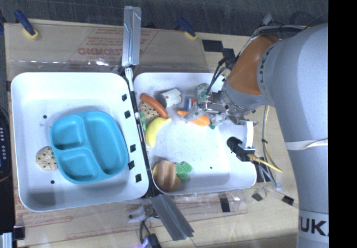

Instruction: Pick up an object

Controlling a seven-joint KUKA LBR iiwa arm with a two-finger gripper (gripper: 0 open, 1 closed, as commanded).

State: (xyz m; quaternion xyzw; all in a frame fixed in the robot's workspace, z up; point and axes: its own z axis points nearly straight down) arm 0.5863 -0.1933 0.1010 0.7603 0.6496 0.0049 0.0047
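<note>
My gripper point(196, 112) reaches into the right bin point(223, 171) from the right and hangs low over its upper middle, right at an orange carrot-like piece point(199, 121). A small white and grey item point(170, 97) lies just left of it. Further left lie a red-orange sausage point(154, 104), a cookie point(148, 111) and a yellow banana point(155, 129). A brown round piece point(164, 174) and a green toy point(183, 170) sit at the bin's front left. Whether anything sits between the fingers is hidden by the wrist.
The left bin point(28, 91) bears a blue divided plate point(89, 145) and a cookie point(46, 158) by its left wall. A metal divider point(131, 35) stands between the bins at the back. Cables point(262, 160) trail off the right bin's right side.
</note>
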